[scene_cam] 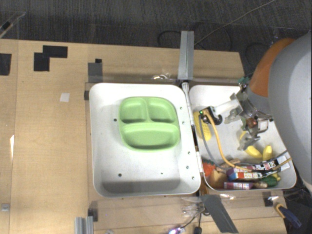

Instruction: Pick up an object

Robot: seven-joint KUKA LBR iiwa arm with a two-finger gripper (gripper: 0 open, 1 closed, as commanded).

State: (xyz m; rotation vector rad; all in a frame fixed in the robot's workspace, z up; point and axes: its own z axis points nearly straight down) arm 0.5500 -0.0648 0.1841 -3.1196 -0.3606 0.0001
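camera view: pincer point(247, 130), grip state unclear, low in right bin point(195, 101), clutter along its near edge

- One fixed camera looks down on my bench point(44, 145) at a slant from above.
- It stands far enough back to take in both white bins: left bin point(105, 179), right bin point(287, 179).
- My arm point(292, 87) enters from its right edge.

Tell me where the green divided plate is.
The green divided plate lies in the left bin, toward its far side, across the divider from the cluttered right bin.
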